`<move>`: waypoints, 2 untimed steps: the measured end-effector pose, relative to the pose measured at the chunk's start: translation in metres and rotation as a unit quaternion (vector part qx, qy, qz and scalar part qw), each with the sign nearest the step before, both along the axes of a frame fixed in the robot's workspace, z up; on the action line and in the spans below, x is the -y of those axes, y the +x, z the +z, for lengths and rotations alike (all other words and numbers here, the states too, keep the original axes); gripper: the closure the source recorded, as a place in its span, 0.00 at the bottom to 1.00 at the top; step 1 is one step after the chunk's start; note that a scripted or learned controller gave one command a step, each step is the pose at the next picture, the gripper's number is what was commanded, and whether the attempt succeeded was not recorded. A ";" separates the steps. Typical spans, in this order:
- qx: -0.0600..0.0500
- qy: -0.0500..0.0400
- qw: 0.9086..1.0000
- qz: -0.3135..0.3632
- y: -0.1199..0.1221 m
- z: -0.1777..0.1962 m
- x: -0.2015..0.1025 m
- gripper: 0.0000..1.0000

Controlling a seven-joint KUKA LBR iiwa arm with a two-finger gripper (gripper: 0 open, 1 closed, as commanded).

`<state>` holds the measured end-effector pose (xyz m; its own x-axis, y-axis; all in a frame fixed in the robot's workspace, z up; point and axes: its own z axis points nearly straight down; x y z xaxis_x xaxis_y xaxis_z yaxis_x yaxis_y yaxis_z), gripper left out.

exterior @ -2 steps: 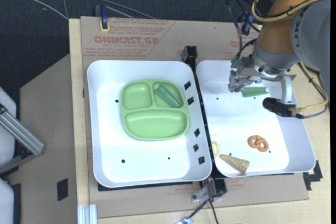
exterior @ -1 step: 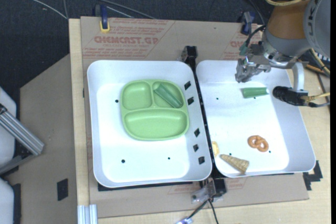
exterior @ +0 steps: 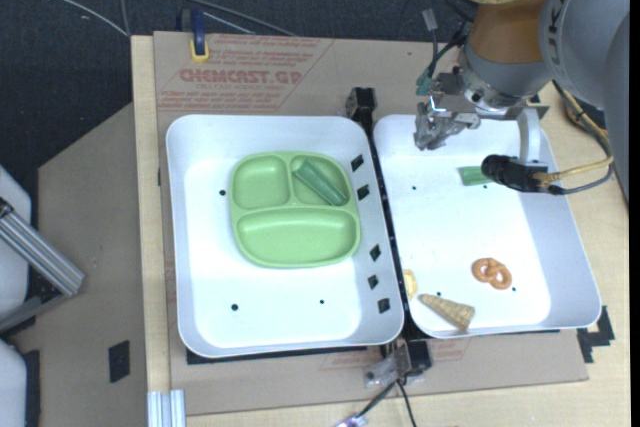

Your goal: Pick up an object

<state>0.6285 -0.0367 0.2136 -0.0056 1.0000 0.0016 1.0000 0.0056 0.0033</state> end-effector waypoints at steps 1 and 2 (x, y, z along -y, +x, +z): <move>0.000 0.001 1.000 0.001 0.008 0.013 -0.060 1.00; 0.000 0.000 1.000 0.000 0.027 0.013 -0.105 1.00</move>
